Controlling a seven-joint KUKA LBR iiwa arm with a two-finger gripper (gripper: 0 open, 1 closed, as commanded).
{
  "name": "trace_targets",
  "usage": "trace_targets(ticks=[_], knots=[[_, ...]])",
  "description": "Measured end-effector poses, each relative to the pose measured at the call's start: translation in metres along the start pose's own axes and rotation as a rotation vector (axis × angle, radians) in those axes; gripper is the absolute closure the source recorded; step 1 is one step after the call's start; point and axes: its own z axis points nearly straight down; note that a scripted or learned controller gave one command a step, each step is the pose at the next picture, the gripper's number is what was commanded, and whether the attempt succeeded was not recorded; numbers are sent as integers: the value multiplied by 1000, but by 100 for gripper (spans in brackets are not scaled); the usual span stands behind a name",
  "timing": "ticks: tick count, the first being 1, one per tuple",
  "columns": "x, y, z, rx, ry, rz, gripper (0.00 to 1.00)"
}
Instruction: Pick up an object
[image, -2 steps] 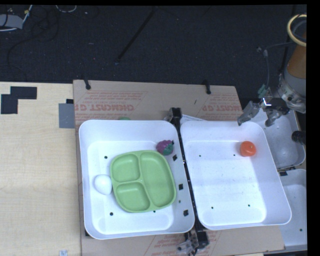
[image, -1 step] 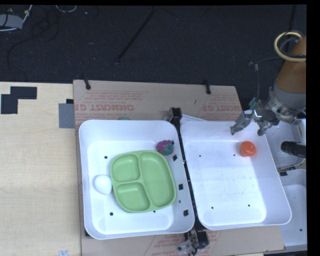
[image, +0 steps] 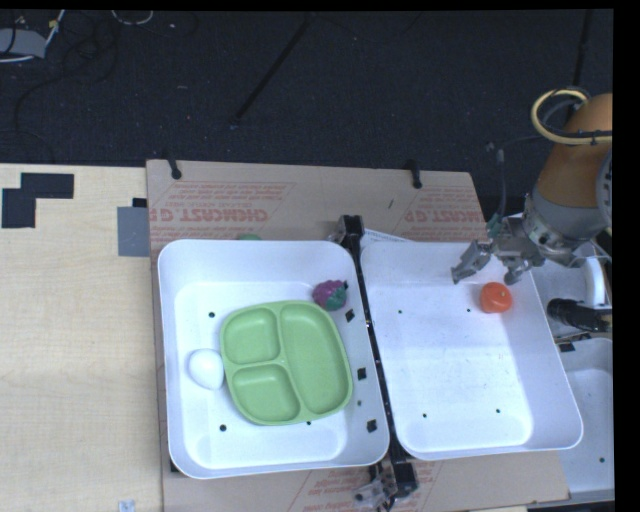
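A small orange ball (image: 495, 297) lies in the right bin (image: 450, 400) near its far right corner. My gripper (image: 492, 263) hangs just above and behind the ball, its fingers (image: 468, 265) spread open with nothing between them. In the left bin (image: 190, 290) rests a green three-compartment plate (image: 285, 360). A white egg-shaped object (image: 206, 368) lies against the plate's left side. A small purple and green object (image: 329, 293) sits at the plate's far right corner.
A black divider (image: 365, 345) runs between the two bins. Both bins stand on a cardboard sheet (image: 300, 200). A black clamp (image: 578, 315) juts in beside the right bin's right rim.
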Motion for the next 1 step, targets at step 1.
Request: trace_targets(ticks=[1], knots=[[-1, 3, 44, 0, 0, 0, 0]])
